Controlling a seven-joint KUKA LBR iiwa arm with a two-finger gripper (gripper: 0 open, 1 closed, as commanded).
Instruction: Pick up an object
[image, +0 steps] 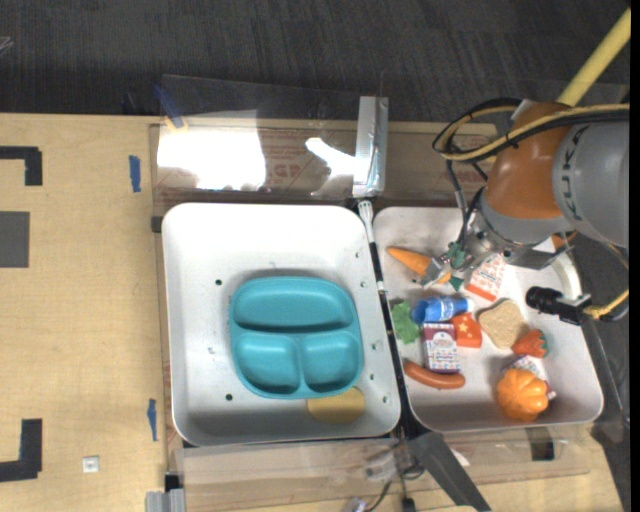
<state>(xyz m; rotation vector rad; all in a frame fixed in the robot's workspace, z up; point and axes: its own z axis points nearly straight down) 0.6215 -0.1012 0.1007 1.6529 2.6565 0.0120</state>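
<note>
The jaws (455, 256) hang over the right bin (580, 405) by the toy carrot (410, 259), upper right of frame; whether they are clenched I cannot tell.

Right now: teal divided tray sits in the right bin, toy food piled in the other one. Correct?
Not quite. The camera view shows the teal divided tray in the left bin, not the right. The toy food, including the carrot and pumpkin, is in the right bin.
</note>
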